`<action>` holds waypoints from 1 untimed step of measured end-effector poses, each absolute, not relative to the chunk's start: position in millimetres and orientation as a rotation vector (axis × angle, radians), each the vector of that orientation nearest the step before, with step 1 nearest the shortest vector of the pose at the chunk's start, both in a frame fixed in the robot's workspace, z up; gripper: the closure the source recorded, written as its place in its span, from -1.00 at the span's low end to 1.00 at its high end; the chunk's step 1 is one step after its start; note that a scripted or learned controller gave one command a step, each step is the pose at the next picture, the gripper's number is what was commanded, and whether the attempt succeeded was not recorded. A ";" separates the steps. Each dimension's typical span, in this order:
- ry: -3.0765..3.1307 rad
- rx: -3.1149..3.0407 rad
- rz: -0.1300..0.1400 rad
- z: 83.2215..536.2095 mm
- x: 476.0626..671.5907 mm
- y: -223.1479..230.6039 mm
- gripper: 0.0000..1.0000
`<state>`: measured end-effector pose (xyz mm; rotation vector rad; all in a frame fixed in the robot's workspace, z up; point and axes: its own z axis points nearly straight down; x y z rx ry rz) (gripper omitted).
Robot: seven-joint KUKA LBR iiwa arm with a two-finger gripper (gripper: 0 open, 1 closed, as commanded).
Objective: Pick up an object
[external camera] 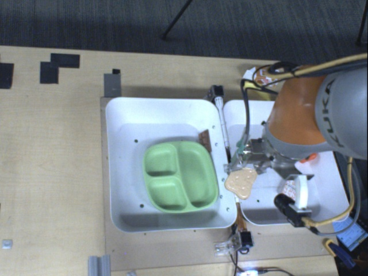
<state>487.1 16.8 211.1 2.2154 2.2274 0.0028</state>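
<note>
My gripper (244, 157) is down at the left edge of the right bin (253, 214), just above a tan cracker-shaped toy (240, 183). I cannot tell how it is set. A green divided plate (180, 176) lies in the left bin (123, 154)

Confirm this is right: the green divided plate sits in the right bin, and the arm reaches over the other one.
Wrong on one count: the camera view shows the green divided plate in the left bin, and the arm reaches over the other one.
</note>
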 end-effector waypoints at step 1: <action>2.228 2.215 0.001 191.9 486.7 38.5 1.00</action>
